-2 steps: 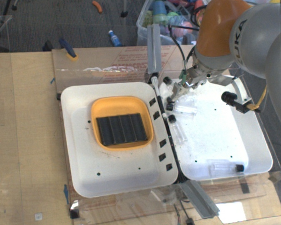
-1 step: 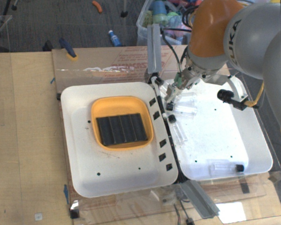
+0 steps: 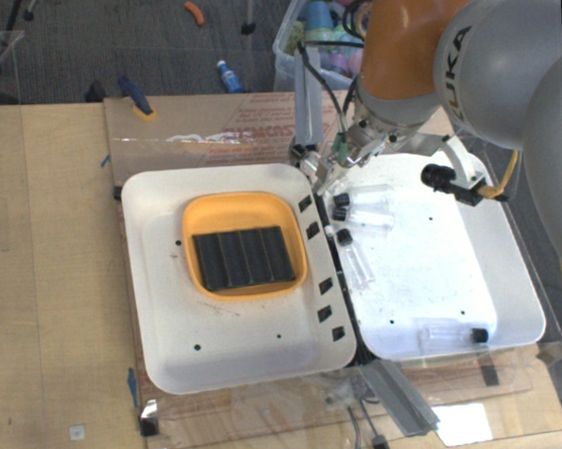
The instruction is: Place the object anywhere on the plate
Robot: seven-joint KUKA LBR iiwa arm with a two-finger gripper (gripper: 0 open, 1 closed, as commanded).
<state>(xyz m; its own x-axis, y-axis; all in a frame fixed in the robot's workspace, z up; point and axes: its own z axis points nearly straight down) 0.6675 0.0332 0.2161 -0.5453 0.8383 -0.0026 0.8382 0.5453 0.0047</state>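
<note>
An orange plate (image 3: 235, 206) with rounded corners lies in the left bin (image 3: 174, 337). A black ribbed rectangular object (image 3: 243, 258) rests flat on it, covering most of the plate's middle. My gripper (image 3: 343, 221) hangs over the left edge of the right bin (image 3: 434, 267), just past the divider and to the right of the plate. Its clear fingers (image 3: 367, 211) with black tips stand apart, and nothing is between them. The gripper is open and well apart from the black object.
A row of black clips (image 3: 324, 287) runs along the divider between the bins. A small clear piece with a black end (image 3: 453, 333) lies near the right bin's front edge. A box of clutter (image 3: 322, 24) stands behind the bench.
</note>
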